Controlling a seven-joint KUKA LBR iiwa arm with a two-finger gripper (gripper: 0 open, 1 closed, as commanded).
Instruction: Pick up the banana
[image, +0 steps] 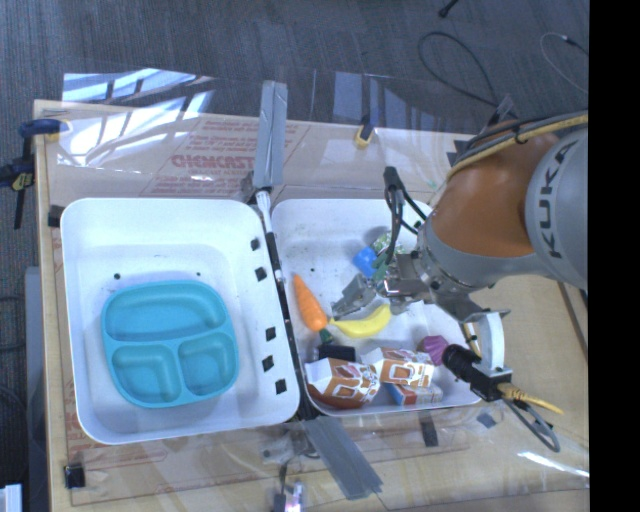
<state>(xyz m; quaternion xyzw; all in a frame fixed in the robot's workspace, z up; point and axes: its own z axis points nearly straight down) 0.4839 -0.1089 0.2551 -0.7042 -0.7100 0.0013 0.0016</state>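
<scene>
Two white bins (80, 300) on surface; banana (365, 322) in right bin beside carrot (309, 302). Tool (360, 298) right above it, open or shut unclear. Probably light, smooth, curved; best grabbed mid-body

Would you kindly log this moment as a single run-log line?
gripper: right bin, just above banana | grasp: unconfirmed | carrot: left of banana

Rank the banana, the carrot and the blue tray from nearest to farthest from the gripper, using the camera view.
Measured from the gripper:
1. Banana, right bin, just below the fingertips.
2. Carrot, right bin, to the gripper's left near the divider.
3. Blue tray, left bin, farthest by a wide margin.
</scene>
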